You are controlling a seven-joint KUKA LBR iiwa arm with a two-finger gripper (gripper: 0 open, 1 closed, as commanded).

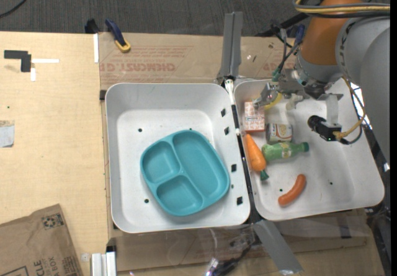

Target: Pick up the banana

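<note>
Nearest the camera in the right bin (pixel 347 203): a sausage-shaped toy (pixel 292 190), lying alone. Next back, a carrot (pixel 253 152) along the left wall, with a green bottle (pixel 284 151) on its side just beside it. Behind those a small can (pixel 279 133) and a pink box (pixel 252 116), close together. Furthest back, a sliver of yellow I take for the banana (pixel 273 102), in the far left part of this bin, just behind the can and box. My gripper (pixel 279 92) hangs right over it and covers most of it; whether I am spread or closed, I cannot tell, and nothing shows clearly held. Left bin (pixel 124 163) holds a teal divided tray (pixel 185 172), no concern. Judgement on the banana: probably a light toy, smooth-skinned, curved, likely to roll or slip from a glancing pinch. Best taken across the thick middle, squarely across its width. The crowding box and can leave little room, so a nudge could shove it away.
</note>
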